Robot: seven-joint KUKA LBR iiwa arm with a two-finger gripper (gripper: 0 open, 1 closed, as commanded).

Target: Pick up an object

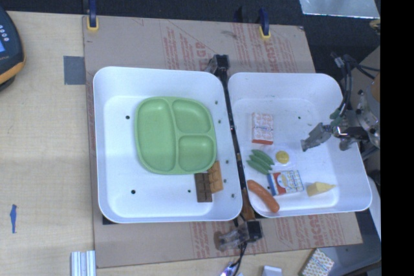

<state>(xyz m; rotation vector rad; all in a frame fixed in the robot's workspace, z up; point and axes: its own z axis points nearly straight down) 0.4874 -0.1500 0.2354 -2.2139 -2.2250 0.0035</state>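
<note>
Pincer (317,138) low over right bin (291,88)

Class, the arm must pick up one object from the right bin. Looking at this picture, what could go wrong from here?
1. The green beans, yellow disc, small carton and sausage lie close together, so a grasp may nudge neighbours.
2. The end effector sits near the right bin wall, so it might bump it.

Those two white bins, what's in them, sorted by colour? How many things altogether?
Green: 2, the divided plate and the bean pods
Brown: 1, the chocolate bar
Orange-red: 1, the sausage
Yellow: 2, the small round piece and the cheese wedge
White with print: 2, the packet and the carton
Total: 8
</note>
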